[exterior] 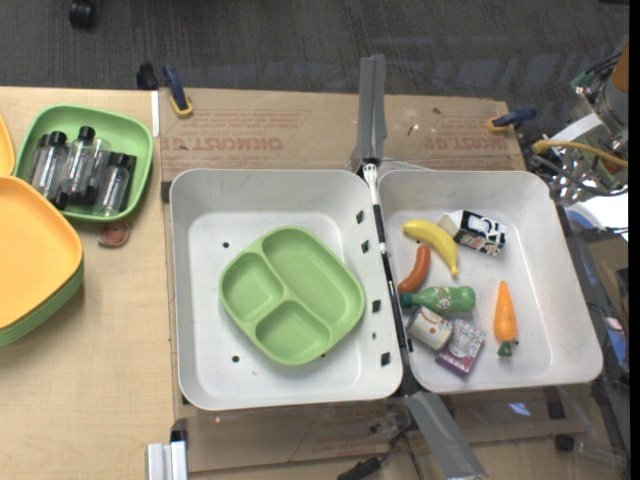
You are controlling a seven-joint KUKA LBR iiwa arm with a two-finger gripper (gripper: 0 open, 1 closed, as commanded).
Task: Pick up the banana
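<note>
Two white bins side by side on bench. Left bin [200,208] holds a green divided plate [291,294], three compartments, tilted diagonally. Right bin [560,358] holds the banana [433,240], yellow, upper-left area, just beside a black-and-white box [481,233] on its right. Red-orange sausage [414,268] below the banana, near it. Green bottle [440,299] lying flat under that. Carrot [506,316] upright toward right side, apart from the rest. Small can [430,329] and purple packet [460,348] touching, at bottom. Far left: green tray [135,133] with dark-capped bottles [82,168], stack of orange plates [35,258].
</note>
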